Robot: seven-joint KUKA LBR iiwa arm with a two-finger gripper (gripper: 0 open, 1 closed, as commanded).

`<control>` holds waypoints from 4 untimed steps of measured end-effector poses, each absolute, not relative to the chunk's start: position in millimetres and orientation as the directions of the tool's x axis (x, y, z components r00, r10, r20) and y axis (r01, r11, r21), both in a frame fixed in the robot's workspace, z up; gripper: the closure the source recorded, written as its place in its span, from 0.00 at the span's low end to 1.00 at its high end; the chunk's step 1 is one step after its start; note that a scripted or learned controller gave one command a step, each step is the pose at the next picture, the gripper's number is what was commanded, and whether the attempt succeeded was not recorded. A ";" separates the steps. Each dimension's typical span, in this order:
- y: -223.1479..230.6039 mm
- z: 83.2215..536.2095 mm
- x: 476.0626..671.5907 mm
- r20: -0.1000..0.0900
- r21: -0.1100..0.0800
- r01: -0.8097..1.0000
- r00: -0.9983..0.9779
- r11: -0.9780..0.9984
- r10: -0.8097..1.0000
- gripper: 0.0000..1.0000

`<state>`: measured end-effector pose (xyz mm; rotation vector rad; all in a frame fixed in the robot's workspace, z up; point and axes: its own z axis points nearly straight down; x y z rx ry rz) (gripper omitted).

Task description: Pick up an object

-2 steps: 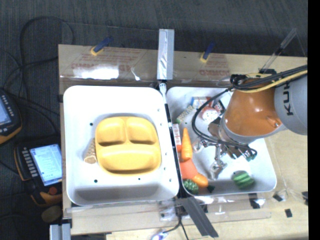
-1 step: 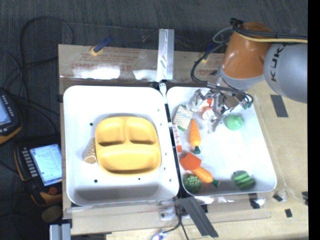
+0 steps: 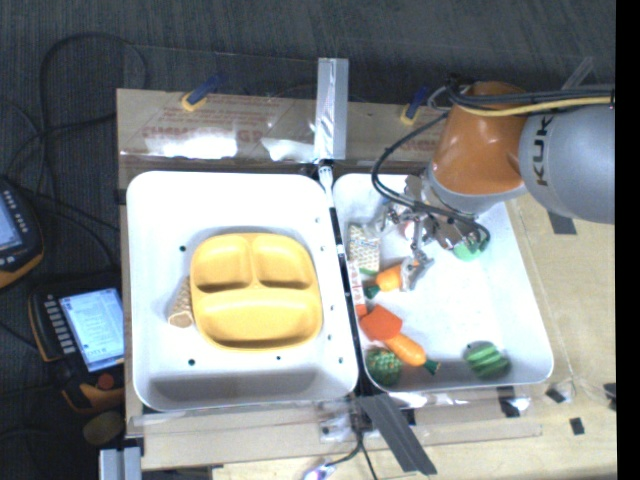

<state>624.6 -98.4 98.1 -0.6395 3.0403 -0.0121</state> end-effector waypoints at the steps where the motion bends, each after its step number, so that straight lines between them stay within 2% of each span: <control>1: -115.0 97.4 588.7 -0.036 -0.010 -0.294 -0.955 0.956 -0.294 0.00; 2: -99.3 95.5 584.6 -0.029 -0.012 -0.206 -0.978 0.978 -0.206 0.00; 3: -112.4 95.6 560.2 -0.035 -0.005 -0.146 -0.989 0.989 -0.146 0.00; 4: -100.7 94.3 575.6 -0.021 -0.007 -0.087 -0.996 0.996 -0.087 0.00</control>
